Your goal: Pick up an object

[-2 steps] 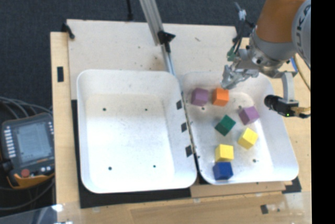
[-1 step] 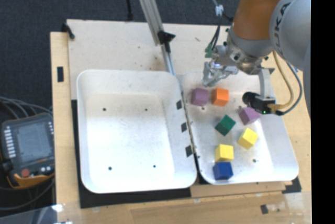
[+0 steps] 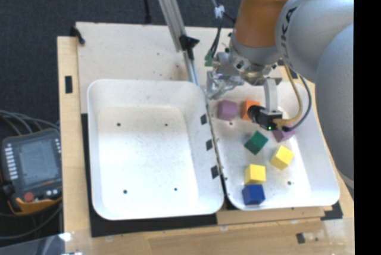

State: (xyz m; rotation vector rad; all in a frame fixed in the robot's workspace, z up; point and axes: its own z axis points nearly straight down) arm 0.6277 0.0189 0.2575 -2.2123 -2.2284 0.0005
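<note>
Dark carpet surrounds the wooden worktop (image 3: pixel 68 128), where the left bin (image 3: pixel 101 99) has no objects in it and the right bin (image 3: pixel 324 182) contains small blocks: a pale purple one (image 3: pixel 227 109), a green one (image 3: pixel 256 142), two yellow ones (image 3: pixel 255 173) and a blue one (image 3: pixel 253 194). The gripper (image 3: pixel 219 86) hangs near the divider, just above the pale purple block, and I cannot tell if it is open or closed. It seems to be the approach step; next it must descend straight on that block and close on it.
</note>
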